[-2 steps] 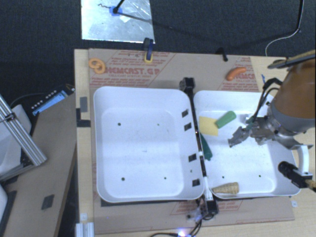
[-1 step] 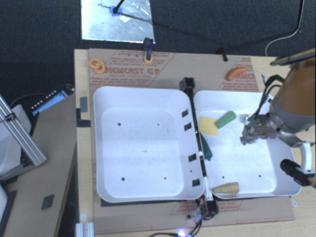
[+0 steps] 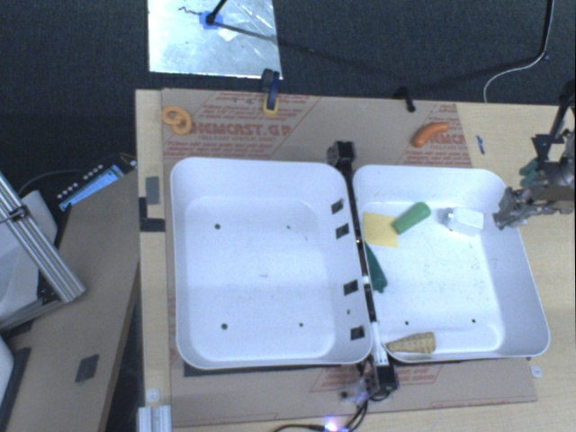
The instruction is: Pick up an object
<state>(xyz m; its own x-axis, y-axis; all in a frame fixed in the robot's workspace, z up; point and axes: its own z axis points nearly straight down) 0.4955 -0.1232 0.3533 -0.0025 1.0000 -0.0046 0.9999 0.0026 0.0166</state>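
**Risk notes: tool at the right bin's far rim, no grasp yet**

Tool [image 3: 515, 207] sits at the upper right edge of the right bin [image 3: 513, 286], hanging off the arm that enters from the right. It reads as a grey cluster against the rim; I cannot tell if it is spread or pressed together. Nothing is visibly held in it.

Candidate objects, all in the right bin:
- clear/white small block [image 3: 463, 220], nearest the tool, low contrast against the white floor
- green cylinder [image 3: 411, 218], resting partly on the yellow wedge [image 3: 381, 230]
- dark green strip [image 3: 374, 270], lying along the divider side of the bin
- tan ridged cone [image 3: 411, 342], against the near wall

Left bin [image 3: 261, 259] holds no objects. An orange ring [image 3: 176, 120] and an orange sausage shape [image 3: 430, 134] lie outside the bins on the table [image 3: 297, 120].

Likely failure modes, judged from this layout:
1. Tool is close to the rim. A descent from here could strike the bin wall or shove the bin.
2. The pale block looks slick and small; it may squirt out sideways on closing.
3. Green cylinder is round and perched on the wedge, so a touch off centre could roll it away or drag both pieces.
4. Strip and cone hug walls, leaving little room for one side of the tool, so a miss or a wall jam seems probable.
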